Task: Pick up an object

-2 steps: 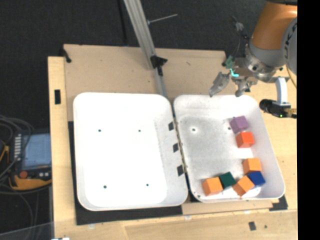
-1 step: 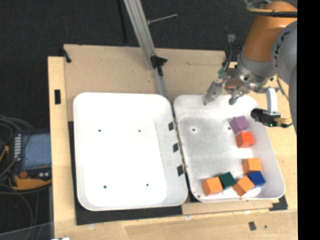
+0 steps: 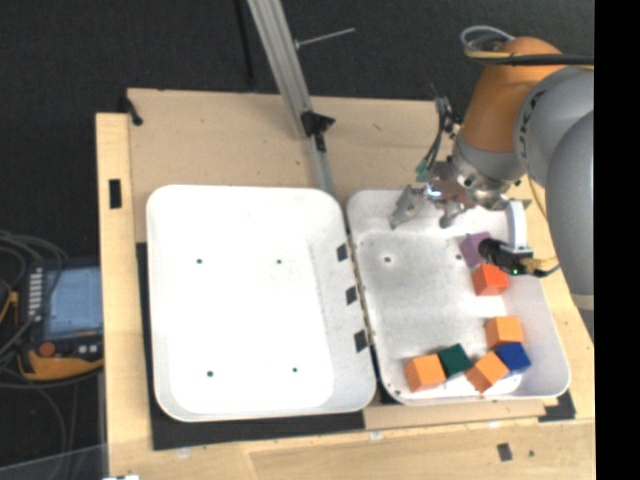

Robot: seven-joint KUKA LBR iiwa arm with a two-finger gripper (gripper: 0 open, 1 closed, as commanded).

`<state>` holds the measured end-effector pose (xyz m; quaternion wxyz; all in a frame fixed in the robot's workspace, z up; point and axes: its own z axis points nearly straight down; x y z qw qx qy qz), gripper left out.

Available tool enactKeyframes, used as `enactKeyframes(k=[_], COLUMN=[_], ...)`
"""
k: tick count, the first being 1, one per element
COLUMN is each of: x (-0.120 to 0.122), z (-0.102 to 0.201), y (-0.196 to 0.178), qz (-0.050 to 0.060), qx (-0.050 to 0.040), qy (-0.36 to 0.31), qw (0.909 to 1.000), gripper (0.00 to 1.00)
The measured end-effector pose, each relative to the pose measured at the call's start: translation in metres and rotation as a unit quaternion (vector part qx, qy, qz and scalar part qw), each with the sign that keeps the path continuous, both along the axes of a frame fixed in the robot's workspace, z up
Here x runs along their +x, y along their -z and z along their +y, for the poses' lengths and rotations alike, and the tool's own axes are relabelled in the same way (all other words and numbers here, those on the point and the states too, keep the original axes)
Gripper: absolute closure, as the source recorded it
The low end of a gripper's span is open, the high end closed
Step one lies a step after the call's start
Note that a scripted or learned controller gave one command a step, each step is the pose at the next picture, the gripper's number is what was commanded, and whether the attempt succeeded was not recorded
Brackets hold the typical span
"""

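My end effector (image 3: 428, 208) hangs over the far end of the right bin (image 3: 400, 298), its two grey fingers spread apart with nothing between them. The things I could pick all lie in this bin, toward its right and near sides. Closest to me is a small purple block (image 3: 472, 246), just beside a red-orange block (image 3: 490, 279) along the right wall. Further toward the near corner sit an orange block (image 3: 504, 329) and, touching it, a blue block (image 3: 511, 356). Along the near wall lie another orange block (image 3: 489, 370), a dark green block (image 3: 455, 359) and a third orange block (image 3: 425, 371), bunched close together. They are plain, solid-coloured cubes, and I can read no writing or label on any of them. The left bin (image 3: 250, 298) sits beside mine on the worktop (image 3: 220, 118). Off the worktop's left edge rests a handheld pendant (image 3: 65, 313) with a bluish screen; its text is too small to read.
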<state>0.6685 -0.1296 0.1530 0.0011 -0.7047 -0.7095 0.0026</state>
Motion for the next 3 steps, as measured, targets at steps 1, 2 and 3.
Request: enactKeyframes(k=[1,2,3], x=[-0.001,0.002,0.01], z=[-0.001,-0.002,0.001], y=[0.052,0.037,-0.026], qz=[0.0,-0.005,-0.007], qx=[-0.0004,-0.0005,0.0009], qy=[0.001,0.001,0.001], qw=[1.0,1.0,1.0], gripper=[0.0,1.0,1.0])
